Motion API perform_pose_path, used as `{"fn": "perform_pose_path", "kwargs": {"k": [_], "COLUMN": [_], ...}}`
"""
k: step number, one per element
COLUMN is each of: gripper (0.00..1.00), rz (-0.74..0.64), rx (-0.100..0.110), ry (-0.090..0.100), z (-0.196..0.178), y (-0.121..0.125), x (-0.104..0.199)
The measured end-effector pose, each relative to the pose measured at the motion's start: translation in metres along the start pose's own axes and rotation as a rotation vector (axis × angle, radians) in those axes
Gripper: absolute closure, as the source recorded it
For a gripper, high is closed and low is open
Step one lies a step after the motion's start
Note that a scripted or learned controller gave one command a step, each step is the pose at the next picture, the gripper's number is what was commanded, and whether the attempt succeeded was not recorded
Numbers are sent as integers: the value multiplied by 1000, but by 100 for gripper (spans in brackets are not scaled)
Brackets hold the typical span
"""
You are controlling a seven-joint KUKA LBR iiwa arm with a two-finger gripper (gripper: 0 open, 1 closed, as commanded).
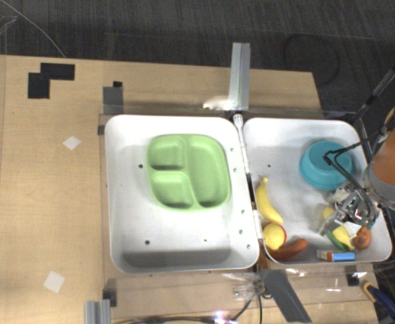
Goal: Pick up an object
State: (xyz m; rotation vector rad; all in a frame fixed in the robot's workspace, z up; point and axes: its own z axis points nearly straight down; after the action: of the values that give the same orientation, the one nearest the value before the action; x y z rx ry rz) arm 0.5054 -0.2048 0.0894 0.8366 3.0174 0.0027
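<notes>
Gripper (349, 211) low in right bin (288, 137), grip state unclear; teal bowl (322, 166) just behind, banana (268, 204) left.

Left shallow white bin (126, 241): the green three-compartment plastic tray (186, 170) occupies the centre; bare floor remains along the left wall and the near edge. Right shallow white bin (281, 137): open floor lies at the far-left corner and centre. The teal round bowl (324, 165) blocks the far right. The yellow banana (268, 204), yellow round fruit (274, 235) and red-orange oblong piece (292, 250) crowd the near-left corner. A cluster of small mixed items (346, 235) with the claw (349, 208) fills the near right.
</notes>
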Motion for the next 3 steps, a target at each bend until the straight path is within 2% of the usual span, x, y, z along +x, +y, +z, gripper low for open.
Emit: {"fn": "perform_pose_path", "kwargs": {"k": [1, 2, 3], "gripper": [0, 100, 100], "rz": [78, 74, 128], "rx": [-5, -7, -1], "ry": [-6, -17, -7], "z": [0, -14, -128], "y": [-4, -2, 18], "x": [11, 8, 23]}}
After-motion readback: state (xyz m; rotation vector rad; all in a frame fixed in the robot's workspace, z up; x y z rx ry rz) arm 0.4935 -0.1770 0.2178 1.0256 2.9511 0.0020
